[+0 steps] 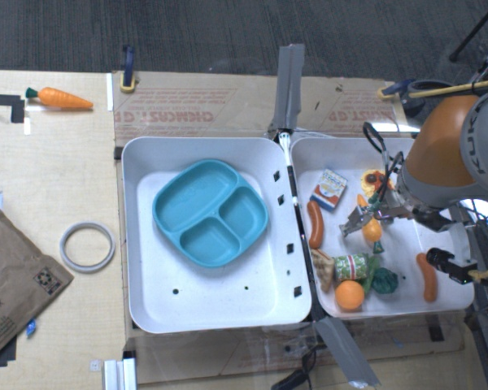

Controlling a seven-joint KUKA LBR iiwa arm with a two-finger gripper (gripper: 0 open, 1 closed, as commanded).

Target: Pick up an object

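While the tool (pixel 368 218) hangs low in the right bin (pixel 407 295), its metal fingers spread, a small orange ball (pixel 372 231) lies just beneath them.

One camera looks down on the bench from above, tilted so that the near edge of the scene lies at the bottom of the picture and the dark floor (pixel 228 15) beyond the bench fills the top. It sits far enough back to take in both white bins whole: the left bin (pixel 138 242) near the middle of the view and the right bin (pixel 447 299) toward the right side. The wooden tabletop (pixel 49 177) stretches away to the left. The arm (pixel 443 149) comes in from the right and looms large, since it rises closer to the lens. There is no second view to compare with.
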